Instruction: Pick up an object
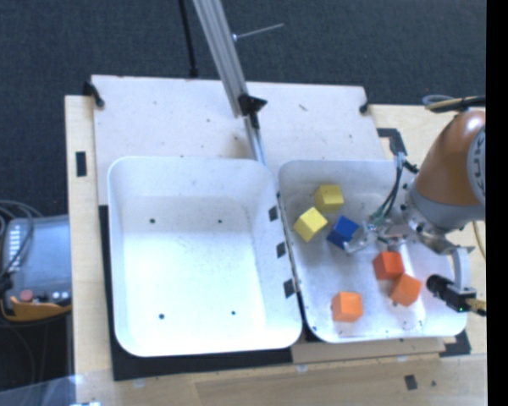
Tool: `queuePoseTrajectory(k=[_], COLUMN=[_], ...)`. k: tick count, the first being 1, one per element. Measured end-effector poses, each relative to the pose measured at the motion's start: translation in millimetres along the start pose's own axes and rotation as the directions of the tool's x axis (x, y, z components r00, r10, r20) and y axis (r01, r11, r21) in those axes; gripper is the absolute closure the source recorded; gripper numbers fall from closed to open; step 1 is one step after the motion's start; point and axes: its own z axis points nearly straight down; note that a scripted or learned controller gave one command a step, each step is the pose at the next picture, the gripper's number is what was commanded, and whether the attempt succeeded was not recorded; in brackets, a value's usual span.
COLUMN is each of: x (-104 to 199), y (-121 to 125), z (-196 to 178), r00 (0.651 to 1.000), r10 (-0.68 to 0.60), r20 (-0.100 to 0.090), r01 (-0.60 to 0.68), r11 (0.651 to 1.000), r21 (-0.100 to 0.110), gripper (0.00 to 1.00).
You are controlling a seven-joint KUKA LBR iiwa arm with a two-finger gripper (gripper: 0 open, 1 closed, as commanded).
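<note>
Right bin (322, 176) holds six blocks: two yellow, one blue, three orange. Left bin (135, 184) sits beside it, touching along the shared wall.

Gripper (361, 241) is down inside the right bin, just beside the blue block (345, 229), at its right edge. Whether it is spread or pressed together cannot be told; the tip is small and blurred against the white floor. No block visibly sits in it.

Blue block lies near the bin's middle, close to one yellow block (311, 223); the other yellow block (328, 196) is just behind. An orange block (389, 266) sits near the gripper's other side.

Risks, as judged: the tip looks offset to the block's edge, so a close may catch only a corner and twist the block out. A push could shove it against the yellow neighbour. The nearby orange block may get bumped on the lift.
</note>
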Motion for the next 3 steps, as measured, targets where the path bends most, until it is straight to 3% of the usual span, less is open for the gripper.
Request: queuePoseTrajectory(k=[1, 3], x=[-0.7, 3.2], y=[0.5, -2.8], z=[-12.3, -109.5], r00=[1.0, 1.0], r10=[0.008, -0.004], r20=[-0.001, 0.0], r01=[-0.008, 0.004], r11=[1.0, 1.0], r21=[-0.003, -0.004], gripper=[1.0, 1.0])
